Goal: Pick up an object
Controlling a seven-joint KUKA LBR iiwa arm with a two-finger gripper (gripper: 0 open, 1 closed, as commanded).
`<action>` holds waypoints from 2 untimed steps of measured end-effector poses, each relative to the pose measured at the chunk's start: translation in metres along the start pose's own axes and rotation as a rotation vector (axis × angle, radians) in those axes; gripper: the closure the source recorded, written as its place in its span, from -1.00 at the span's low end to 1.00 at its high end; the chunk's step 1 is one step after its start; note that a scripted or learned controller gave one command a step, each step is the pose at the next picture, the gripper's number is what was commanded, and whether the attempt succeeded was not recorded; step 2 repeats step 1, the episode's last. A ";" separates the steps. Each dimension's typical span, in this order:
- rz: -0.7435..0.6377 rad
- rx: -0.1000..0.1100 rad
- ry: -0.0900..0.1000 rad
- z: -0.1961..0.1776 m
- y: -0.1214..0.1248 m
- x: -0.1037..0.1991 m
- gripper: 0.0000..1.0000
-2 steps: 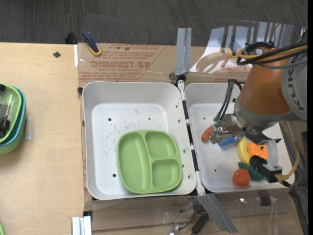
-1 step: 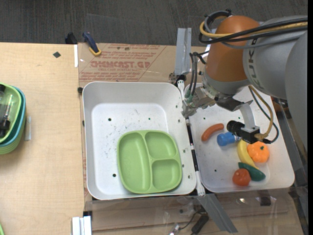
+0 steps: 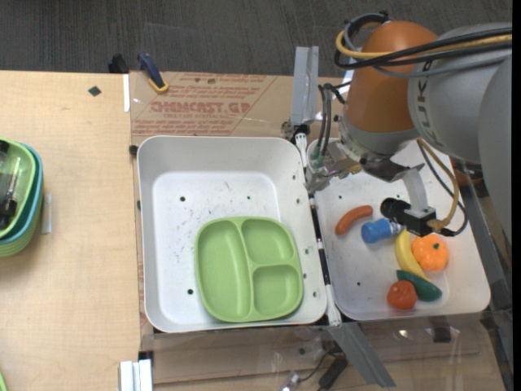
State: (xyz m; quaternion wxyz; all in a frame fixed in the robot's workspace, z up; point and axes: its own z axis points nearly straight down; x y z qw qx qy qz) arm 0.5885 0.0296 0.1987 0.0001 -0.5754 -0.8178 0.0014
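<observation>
Surface of pale wood (image 3: 65, 300) carries two shallow white bins side by side, with a printed cardboard sheet (image 3: 212, 104) lying behind them. The grey arm (image 3: 464, 96) reaches in from the right and bends down over the right bin (image 3: 358, 279), its gripper (image 3: 324, 168) low at that bin's far left corner, close to the wall shared with the left bin (image 3: 183, 194). Whether the gripper is open or closed I cannot tell, since the wrist hides it, and nothing can be seen held in it. A green divided plate (image 3: 248, 267) takes up the near half of the left bin. The candidates for picking all lie in the right bin: a yellow banana (image 3: 404, 251) touching an orange fruit (image 3: 432, 253), a blue cylinder (image 3: 377, 231) just beside the banana's far end, an orange-red sausage (image 3: 354, 218) a little apart to the left, and near the front wall a red tomato-like piece (image 3: 401, 296) next to a dark green piece (image 3: 428, 288). My reading is that this is the approach stage, with no grasp made yet. The sausage is nearest the gripper and stands free of its neighbours, so it looks the easiest choice; the next move would call for shifting toward the near right, centring over it, lowering, and closing across its narrow width.
</observation>
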 end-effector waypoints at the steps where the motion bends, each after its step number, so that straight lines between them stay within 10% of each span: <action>1: 0.004 0.001 -0.001 -0.008 0.000 -0.002 1.00; 2: 0.004 0.001 -0.001 -0.008 0.000 -0.002 1.00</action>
